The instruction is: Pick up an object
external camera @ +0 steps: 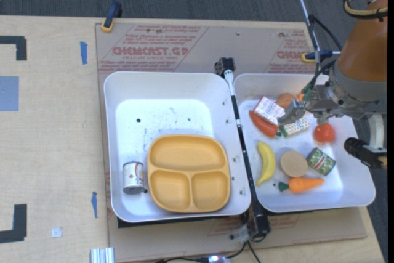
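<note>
The arm's two-finger claw (294,115), finger state unclear, hovers over a small, light, stiff printed cardboard box (294,126), best pinched across its narrow sides.

The brown board (184,46) under the bins carries red print: "CHEMCAST GP" reads in large letters at the upper middle of the frame, and part of the same word shows again at the upper right. The smaller red lines around it are too fine to read.
</note>
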You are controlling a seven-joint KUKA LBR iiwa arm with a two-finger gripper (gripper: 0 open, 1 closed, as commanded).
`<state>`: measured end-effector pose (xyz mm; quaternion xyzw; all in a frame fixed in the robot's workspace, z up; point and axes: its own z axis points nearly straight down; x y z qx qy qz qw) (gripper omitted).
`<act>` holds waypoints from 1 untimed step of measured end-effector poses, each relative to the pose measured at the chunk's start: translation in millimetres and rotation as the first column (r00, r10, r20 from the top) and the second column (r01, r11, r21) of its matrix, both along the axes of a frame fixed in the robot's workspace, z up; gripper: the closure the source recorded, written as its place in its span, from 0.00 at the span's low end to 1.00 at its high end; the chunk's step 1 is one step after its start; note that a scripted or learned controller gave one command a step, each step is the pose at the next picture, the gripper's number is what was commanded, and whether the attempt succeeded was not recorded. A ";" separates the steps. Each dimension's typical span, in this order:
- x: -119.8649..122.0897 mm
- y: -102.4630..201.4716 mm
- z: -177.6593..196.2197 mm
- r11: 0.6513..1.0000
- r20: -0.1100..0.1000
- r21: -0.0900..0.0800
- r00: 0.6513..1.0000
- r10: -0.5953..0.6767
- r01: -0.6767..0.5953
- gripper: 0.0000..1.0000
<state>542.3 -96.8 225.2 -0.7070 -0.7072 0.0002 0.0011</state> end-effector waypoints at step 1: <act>26.1 -4.0 -127.9 1.000 0.010 -0.003 1.000 0.000 0.000 0.00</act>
